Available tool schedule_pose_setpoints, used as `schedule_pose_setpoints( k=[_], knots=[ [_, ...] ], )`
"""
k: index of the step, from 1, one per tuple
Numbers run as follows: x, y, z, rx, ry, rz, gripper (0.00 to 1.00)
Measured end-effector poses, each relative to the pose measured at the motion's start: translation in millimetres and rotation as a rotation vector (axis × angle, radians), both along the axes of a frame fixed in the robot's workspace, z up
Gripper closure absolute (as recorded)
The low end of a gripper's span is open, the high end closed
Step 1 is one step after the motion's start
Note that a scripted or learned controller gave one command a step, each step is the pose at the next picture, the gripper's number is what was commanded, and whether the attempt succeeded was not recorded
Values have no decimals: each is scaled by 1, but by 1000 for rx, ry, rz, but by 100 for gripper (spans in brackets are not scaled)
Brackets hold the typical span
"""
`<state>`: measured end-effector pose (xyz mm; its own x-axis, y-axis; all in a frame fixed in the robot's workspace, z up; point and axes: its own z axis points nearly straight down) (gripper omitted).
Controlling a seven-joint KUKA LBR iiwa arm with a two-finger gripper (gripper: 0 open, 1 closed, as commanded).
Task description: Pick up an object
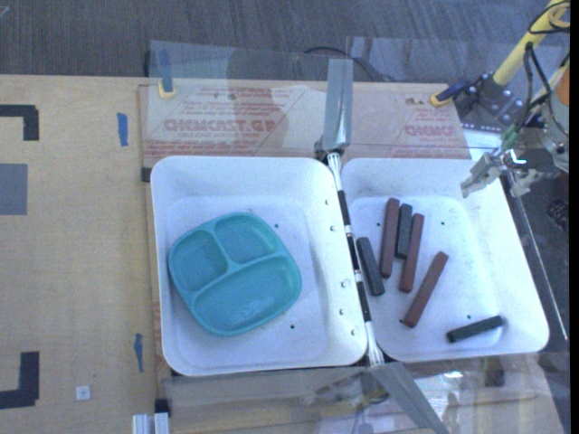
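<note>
In the right bin (520, 269) lie several sticks. A brown stick (390, 236), a short dark grey stick (403, 231) and another brown stick (413, 252) lie side by side near the bin's middle. A longer brown stick (426, 288) is tilted just right of them. One dark grey stick (369, 266) rests by the bin's left wall, and another dark grey stick (476, 329) sits near the front right corner. My gripper (496, 181) hangs over the bin's back right corner, open, with nothing between its fingers, up and to the right of the sticks.
The left bin (181, 183) holds a teal divided plate (235, 273). A metal divider (338, 116) rises behind the seam between the bins. Cables and a yellow hose (534, 34) crowd the upper right, behind the arm.
</note>
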<state>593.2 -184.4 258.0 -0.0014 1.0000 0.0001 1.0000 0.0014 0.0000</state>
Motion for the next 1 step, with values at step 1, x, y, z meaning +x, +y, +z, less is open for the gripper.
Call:
schedule_pose_setpoints(
  k=[1],
  knots=[
    [-10,21,-154,-4,-18,-46,0]
  ],
)
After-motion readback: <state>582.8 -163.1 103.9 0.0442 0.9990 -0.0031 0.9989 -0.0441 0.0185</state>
